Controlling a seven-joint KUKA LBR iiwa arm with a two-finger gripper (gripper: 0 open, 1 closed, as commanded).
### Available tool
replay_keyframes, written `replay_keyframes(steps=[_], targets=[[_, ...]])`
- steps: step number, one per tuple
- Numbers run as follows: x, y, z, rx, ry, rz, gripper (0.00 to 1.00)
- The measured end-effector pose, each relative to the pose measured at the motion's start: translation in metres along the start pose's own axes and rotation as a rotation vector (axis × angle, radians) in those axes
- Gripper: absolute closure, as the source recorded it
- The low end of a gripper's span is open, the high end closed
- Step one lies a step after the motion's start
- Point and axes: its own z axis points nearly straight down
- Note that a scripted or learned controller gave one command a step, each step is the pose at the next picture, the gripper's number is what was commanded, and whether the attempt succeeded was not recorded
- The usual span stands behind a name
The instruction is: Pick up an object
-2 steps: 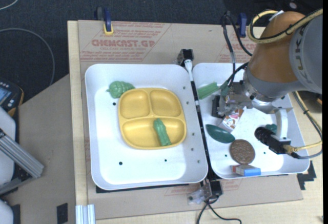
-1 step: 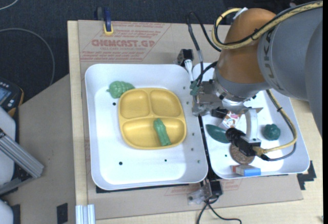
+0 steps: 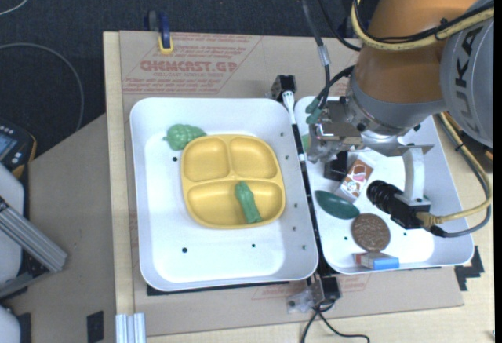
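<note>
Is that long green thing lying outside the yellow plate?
No, the long green piece lies inside the yellow plate, in its big front compartment, within the left white bin.

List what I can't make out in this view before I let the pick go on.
- Gripper: under the arm's orange band and grey wrist; jaws hidden, so grip unknown.
- Right bin: its far half is covered by the arm.
- Small carton: print too small to read, top edge under the wrist.
- Blue and red piece at the near rim: too small to identify.
- Green item in the yellow tray: shape blurred.
</note>
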Motion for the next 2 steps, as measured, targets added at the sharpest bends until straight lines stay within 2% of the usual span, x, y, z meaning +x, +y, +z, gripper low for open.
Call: replay_keyframes(steps=[1,2], targets=[[0.0574,-0.0113,-0.1068,-0.003,0.003,-0.005,1.0],[0.0543,-0.0111,-0.1106,0.007,-0.003,0.001,1.0]])
